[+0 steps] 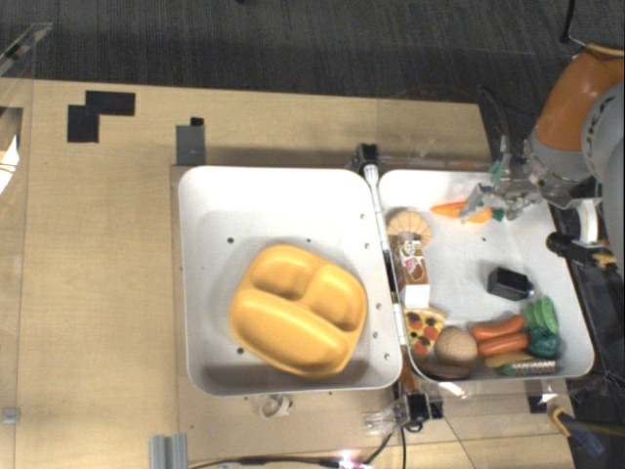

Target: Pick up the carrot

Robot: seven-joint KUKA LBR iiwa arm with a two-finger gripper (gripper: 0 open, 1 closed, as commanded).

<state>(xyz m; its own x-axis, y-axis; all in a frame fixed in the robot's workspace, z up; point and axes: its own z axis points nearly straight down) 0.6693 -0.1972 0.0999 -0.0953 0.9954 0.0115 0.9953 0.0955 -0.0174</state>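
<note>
The carrot [455, 209] is a small orange piece lying in the far part of the right bin [459, 272], pointing left. My gripper [491, 201] hangs right over the carrot's right end, near the bin's far right corner, and covers that end. Whether the carrot is touched or lifted cannot be made out from this slant. The arm's orange band [571, 96] shows at the upper right.
A large yellow lumpy object [298, 308] fills the middle of the left bin [210, 262]. The right bin also holds a muffin-like item [408, 225], a brown bar [415, 270], a black block [510, 283], a pizza slice [424, 325], sausages [502, 333] and a green toy [542, 326].
</note>
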